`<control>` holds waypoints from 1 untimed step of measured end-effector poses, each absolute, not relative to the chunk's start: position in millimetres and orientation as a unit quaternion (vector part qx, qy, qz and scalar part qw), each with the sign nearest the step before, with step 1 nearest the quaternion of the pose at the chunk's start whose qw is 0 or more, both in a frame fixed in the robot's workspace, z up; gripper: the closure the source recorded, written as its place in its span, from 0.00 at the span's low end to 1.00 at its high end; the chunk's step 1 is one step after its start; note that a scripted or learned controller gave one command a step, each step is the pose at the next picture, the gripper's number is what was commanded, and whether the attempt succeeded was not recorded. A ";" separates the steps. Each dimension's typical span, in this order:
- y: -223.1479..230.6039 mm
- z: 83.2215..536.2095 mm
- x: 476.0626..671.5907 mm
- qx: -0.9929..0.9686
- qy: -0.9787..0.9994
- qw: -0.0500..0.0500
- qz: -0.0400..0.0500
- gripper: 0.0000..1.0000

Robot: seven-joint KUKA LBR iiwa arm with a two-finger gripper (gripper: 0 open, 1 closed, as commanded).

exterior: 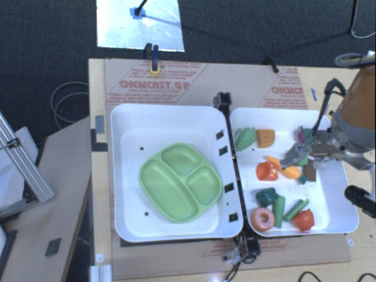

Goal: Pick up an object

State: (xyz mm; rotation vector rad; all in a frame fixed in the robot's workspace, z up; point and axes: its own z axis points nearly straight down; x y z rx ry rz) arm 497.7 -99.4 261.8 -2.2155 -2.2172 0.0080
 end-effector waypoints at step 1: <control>-99.2 266.7 499.6 -0.706 -0.708 -0.001 -0.001 0.00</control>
